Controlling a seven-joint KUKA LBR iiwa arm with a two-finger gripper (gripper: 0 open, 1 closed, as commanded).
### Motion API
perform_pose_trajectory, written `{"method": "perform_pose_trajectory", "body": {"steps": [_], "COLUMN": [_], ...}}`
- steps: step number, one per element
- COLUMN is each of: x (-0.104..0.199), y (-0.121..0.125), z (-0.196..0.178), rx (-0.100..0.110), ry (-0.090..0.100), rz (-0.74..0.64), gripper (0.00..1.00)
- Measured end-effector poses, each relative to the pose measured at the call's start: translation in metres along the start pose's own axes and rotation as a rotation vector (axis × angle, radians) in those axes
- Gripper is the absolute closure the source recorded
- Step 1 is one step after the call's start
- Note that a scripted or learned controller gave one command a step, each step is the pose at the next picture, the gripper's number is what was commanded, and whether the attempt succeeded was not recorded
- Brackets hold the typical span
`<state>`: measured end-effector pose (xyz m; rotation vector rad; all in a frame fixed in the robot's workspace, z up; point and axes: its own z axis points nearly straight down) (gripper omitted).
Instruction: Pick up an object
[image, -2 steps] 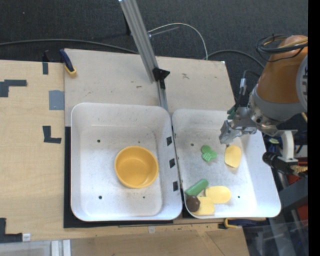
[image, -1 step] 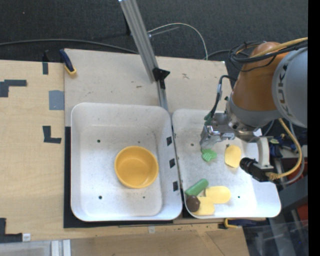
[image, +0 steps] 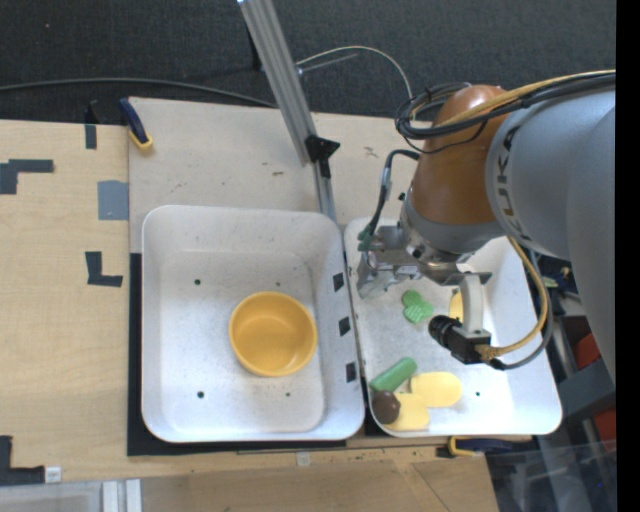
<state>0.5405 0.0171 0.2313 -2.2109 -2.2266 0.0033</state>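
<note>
The gripper (image: 378, 272) hangs low over the right bin (image: 520, 415), at that bin's far left corner, just beside the rim it shares with the left bin (image: 170, 300). Its metal fingers are a grey tangle seen from above, and whether they are apart or together cannot be told; nothing can be seen between them. Above the gripper, the orange band (image: 455, 190) and the grey bulk of the arm (image: 560, 160) cover much of the right bin's far side, with black and yellow cables looping round the wrist. Taking the right bin as the landmark, a small light green piece (image: 416, 307) lies on its floor just to the right of the gripper, near the bin's middle. Nearer the camera, by the bin's front left corner, a darker green stick-shaped object (image: 393, 376) lies tilted, and touching it at the front is a small brown object (image: 386, 407). Beside these, a pale yellow object (image: 432, 391) rests on the floor near the bin's front rim. A black cylindrical fitting (image: 455, 338) on the arm's cabling hangs over the bin's centre. Left of the right bin, the left bin holds a yellow bowl (image: 272, 333), upright and well apart from the gripper.
</note>
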Motion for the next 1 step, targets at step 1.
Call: {"method": "perform_pose_trajectory", "body": {"steps": [1], "x": [0.0638], "y": [0.0024], "z": [-0.0022], "rx": [-0.002], "ry": [0.0], "rz": [-0.002], "gripper": [1.0]}}
